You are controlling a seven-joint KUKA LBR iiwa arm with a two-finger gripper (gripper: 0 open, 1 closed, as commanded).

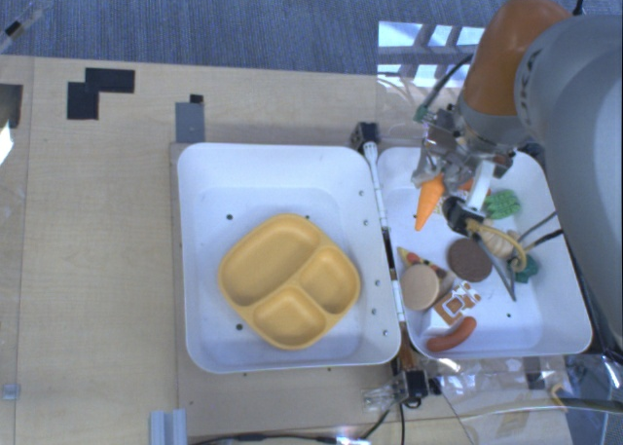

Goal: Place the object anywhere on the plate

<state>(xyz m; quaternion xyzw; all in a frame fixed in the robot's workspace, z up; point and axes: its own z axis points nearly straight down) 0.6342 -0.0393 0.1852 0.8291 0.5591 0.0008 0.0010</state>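
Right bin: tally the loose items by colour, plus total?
Counting what I can separate in the right bin:
Orange: 1, carrot
Green: 1, leafy piece
Yellow: 1, banana
Brown/tan: 2, discs
Red: 1, sausage
Orange-white: 1, small piece
Total: 7

The arm [574,112] is a thick, rounded body of smooth light grey, bulking large at the view's three o'clock side. An orange band [506,49], glossy and dome-shaped, caps it toward one o'clock, just above the wrist. Below that band sits a darker grey metal wrist section, cluttered with small fittings. Thin black cables loop out from it toward four o'clock. The gripper [440,172] is dark and narrow, with a white piece beside it.
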